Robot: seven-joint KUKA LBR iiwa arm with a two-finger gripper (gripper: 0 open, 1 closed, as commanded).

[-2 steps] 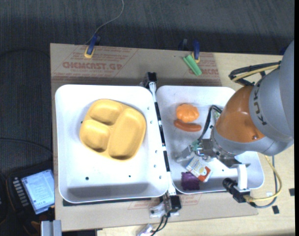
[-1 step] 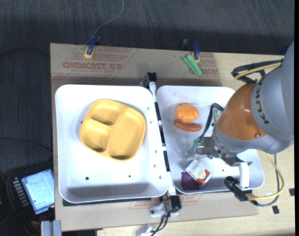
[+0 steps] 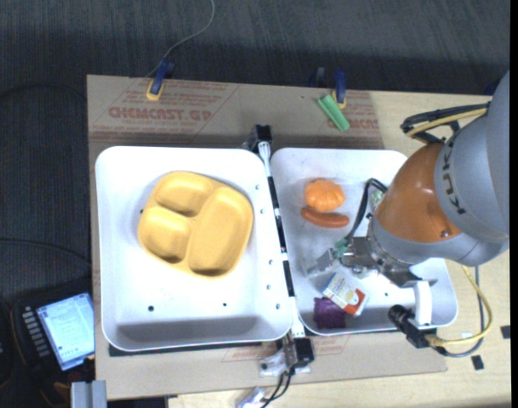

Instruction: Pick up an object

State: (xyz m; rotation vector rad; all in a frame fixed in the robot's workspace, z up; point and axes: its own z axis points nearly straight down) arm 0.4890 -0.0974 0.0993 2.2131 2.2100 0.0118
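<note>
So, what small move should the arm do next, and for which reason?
Probably lower the hand straight down and slightly toward the small packet. The hand sits in the right bin, between the hot dog and the packet, with nothing visibly gripped.

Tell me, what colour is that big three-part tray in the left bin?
Yellow all over. The divided tray shows clearly in the camera view, lying in the left bin.

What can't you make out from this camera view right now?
- End effector: too small and dark to tell open or shut.
- Right bin: right part of its floor hidden under the arm.
- Packet: print too small to read.
- Purple item: shape blurred.
</note>
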